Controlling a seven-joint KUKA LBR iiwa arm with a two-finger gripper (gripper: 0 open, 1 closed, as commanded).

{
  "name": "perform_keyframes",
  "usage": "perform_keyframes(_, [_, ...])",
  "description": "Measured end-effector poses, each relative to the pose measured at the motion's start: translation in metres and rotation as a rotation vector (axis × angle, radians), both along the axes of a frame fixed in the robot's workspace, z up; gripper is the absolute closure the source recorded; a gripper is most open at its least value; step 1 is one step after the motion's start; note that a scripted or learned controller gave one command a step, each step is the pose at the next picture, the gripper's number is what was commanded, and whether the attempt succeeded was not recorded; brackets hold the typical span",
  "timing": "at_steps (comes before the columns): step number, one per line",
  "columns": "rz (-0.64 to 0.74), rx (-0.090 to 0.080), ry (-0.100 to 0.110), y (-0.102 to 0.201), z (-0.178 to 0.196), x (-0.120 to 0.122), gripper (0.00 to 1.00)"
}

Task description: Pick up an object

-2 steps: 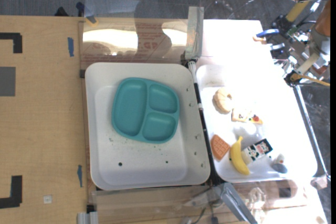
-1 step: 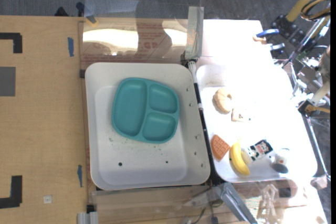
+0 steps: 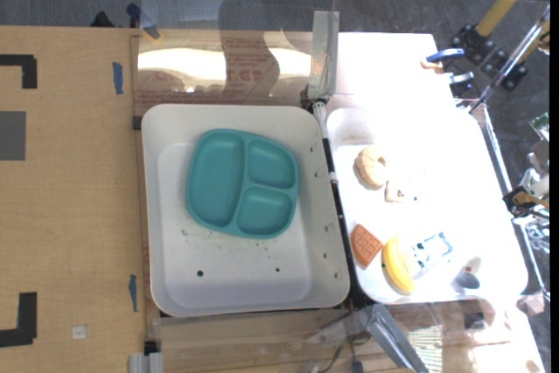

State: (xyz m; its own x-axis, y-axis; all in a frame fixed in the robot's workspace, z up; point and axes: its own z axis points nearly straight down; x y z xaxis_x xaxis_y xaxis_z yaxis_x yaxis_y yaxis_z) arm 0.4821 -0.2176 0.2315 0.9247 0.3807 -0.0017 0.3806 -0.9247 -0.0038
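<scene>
On the tabletop (image 3: 70,188), the left bin (image 3: 166,275) carries a teal divided plate (image 3: 242,183) with open floor around it; the right bin (image 3: 437,83) holds, near its front, a tan piece (image 3: 371,167), an orange waffle (image 3: 366,245) and a yellow item (image 3: 397,265); the tool's state I cannot tell

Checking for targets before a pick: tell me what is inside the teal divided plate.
The teal divided plate lies in the left bin; its three compartments show bare teal surface. What lies under the plate is covered.
</scene>
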Motion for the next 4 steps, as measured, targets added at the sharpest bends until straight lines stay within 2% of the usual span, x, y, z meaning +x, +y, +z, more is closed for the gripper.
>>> perform_keyframes(1, [0.383, 0.000, -0.001, -0.006, 0.003, -0.003, 1.00])
perform_keyframes(2, [-0.188, 0.000, 0.003, 0.010, -0.027, 0.002, 1.00])
perform_keyframes(3, [-0.192, 0.000, 0.004, -0.006, -0.038, -0.004, 1.00])
perform_keyframes(4, [0.124, -0.003, -0.004, -0.002, -0.002, -0.002, 1.00])
